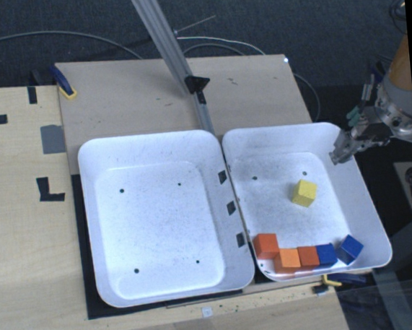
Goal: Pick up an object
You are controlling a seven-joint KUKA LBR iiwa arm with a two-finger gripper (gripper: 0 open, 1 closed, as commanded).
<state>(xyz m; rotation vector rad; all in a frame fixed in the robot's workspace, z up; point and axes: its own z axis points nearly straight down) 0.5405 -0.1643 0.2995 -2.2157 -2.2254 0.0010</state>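
Overhead, a pale wood worktop carries two shallow white bins side by side, with dark floor and loose cables beyond and a slanted metal post rising behind them. The left bin holds nothing visible. In the right bin, a yellow cube sits tilted near the middle, well apart from a row of orange blocks and blue blocks along the near wall. The gripper hovers over the right bin's far right rim; whether it is spread or closed I cannot tell.
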